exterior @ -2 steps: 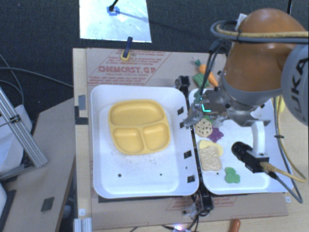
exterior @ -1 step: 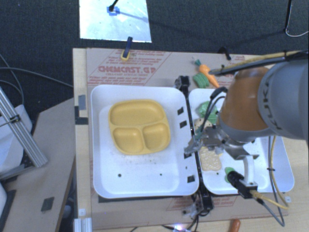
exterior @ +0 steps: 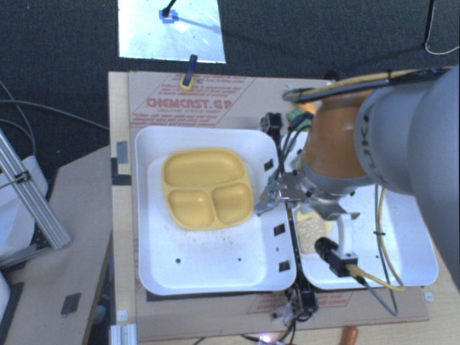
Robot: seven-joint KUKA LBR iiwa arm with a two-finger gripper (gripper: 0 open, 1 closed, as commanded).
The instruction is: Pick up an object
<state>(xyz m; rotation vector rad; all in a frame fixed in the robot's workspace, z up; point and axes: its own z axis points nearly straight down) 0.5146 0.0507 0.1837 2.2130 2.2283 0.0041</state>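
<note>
A yellow plastic divided tray (exterior: 207, 187) with three rounded compartments is lying flat in the left shallow white bin (exterior: 208, 268). The grey arm's gripper (exterior: 269, 196) is hovering just beside the tray's right edge; its opening cannot be told. A pale speckled patch (exterior: 310, 230) is sitting in the right white bin (exterior: 410, 261).

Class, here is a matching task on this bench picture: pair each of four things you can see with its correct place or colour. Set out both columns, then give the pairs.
Things
1. divided tray
2. left bin
3. band above the wrist
4. right bin

Descriptions
A. orange
B. white, with the arm over it
C. yellow, three compartments
D. white, holding the tray

Pairs: 1-C, 2-D, 3-A, 4-B
</note>
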